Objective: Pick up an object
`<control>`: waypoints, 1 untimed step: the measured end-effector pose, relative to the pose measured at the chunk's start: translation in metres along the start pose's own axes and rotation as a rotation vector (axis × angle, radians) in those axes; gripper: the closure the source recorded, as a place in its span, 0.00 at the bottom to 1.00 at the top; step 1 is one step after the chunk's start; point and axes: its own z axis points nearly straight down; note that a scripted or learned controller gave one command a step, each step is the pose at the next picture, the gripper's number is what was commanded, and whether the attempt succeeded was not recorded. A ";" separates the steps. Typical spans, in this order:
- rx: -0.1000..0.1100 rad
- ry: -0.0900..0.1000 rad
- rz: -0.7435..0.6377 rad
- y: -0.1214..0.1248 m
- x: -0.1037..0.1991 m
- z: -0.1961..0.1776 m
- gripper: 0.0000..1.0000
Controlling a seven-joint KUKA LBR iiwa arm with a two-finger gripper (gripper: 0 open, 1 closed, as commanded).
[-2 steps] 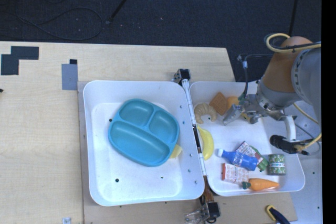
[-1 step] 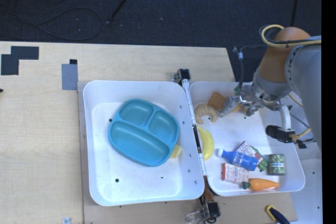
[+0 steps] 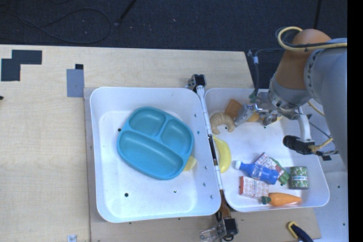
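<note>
My gripper (image 3: 256, 114) hangs low over the far part of the right bin (image 3: 317, 192), open, and I see nothing between its fingers. A tan croissant-shaped toy (image 3: 222, 121) lies just to its left, and a brown block (image 3: 233, 106) sits beside it at the bin's far wall. Nearer the front lie a yellow banana (image 3: 223, 155), a blue bottle (image 3: 257, 171), a green can (image 3: 298, 177), an orange carrot (image 3: 282, 199) and a red-and-white packet (image 3: 250, 186).
The left bin (image 3: 108, 178) holds a blue divided plate (image 3: 155, 141) with a small yellow piece (image 3: 190, 164) at its right edge. The grey arm (image 3: 326, 73) covers the right bin's far right corner. A black cable end (image 3: 299, 144) sticks out below the wrist.
</note>
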 end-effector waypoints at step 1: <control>0.000 -0.001 0.000 0.000 0.006 0.000 0.00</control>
